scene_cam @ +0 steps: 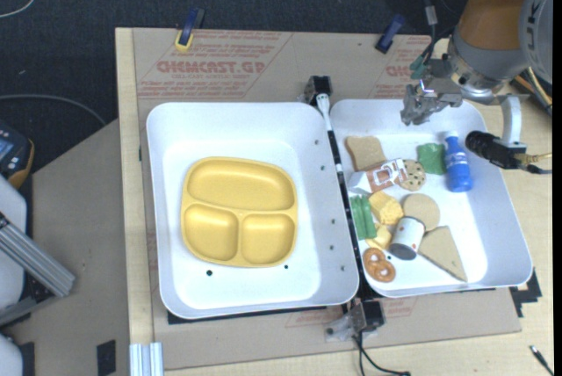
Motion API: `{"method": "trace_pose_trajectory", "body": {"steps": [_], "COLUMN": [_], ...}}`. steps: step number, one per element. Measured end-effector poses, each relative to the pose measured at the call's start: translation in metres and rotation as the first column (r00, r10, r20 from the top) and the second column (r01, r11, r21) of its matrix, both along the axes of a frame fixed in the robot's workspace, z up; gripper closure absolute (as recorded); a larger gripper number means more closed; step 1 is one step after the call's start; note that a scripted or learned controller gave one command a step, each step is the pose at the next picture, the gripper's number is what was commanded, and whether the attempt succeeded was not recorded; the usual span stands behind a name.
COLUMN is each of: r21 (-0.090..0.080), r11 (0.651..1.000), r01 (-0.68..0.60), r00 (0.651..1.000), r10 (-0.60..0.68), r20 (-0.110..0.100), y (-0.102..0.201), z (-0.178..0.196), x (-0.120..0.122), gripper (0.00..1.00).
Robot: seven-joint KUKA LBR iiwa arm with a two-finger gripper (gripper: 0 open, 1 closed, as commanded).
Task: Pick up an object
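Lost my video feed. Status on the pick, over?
Gripper over right bin's far edge, holding nothing seen. Blue bottle and other items lying in the bin. Yellow tray in left bin.

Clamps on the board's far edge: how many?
2. One clamp with a yellow tip sits at the far left; one dark blue clamp sits far right, near the arm.

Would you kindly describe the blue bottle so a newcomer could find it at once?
Look in the right bin, the one crowded with toy food. Near its far right side, beside a green piece, lies the blue bottle. It is the bin's one bright blue item, with a white band.
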State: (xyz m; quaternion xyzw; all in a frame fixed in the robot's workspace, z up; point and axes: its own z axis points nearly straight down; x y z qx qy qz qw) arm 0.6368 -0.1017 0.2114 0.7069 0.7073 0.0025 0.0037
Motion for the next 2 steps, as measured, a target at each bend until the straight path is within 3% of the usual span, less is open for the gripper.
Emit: {"method": "trace_pose_trajectory", "body": {"steps": [1, 2], "r21": [0.001, 0.004], "r11": [1.000, 1.000], "r01": [0.000, -0.002], "r00": [1.000, 1.000], "r10": [0.000, 0.002], "r20": [-0.004, -0.013], "y": [0.000, 0.042], "z": [0.015, 0.008], "x": [0.001, -0.034], "gripper": [1.00, 1.00]}}
